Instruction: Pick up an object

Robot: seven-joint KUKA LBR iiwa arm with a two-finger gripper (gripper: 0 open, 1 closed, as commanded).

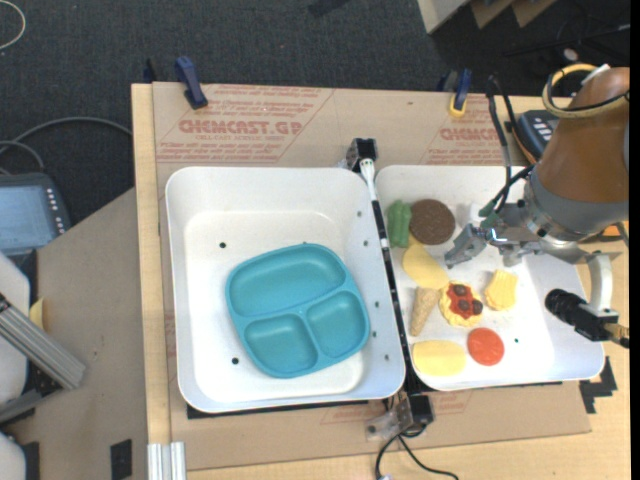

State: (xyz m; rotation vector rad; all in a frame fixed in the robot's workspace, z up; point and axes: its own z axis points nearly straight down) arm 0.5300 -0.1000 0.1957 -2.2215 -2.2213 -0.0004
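Gripper [482,245], at the end of the grey arm [590,138] with its orange band, poised over the right bin [560,368]; its fingers stand apart and hold nothing between them. Just left of the gripper and slightly farther from the camera: a brown round patty [432,221], with a green piece [399,224] beside it against the bin's left wall. Directly nearer the camera from the gripper: a small pizza-like piece with red topping [461,304], flanked on its right by a pale yellow piece [501,290] and on its left by a tan cone [424,308]; a yellow rounded piece [423,267] lies left of the gripper, above the cone. Nearer the camera again: a red disc [486,346] and a yellow oval piece [439,358] near the bin's front rim. Well left of the gripper: the left bin [200,208], containing a teal divided tray [297,309] with three compartments. Both bins rest on a board [300,118] held by blue clamps [189,80] at its far edge.
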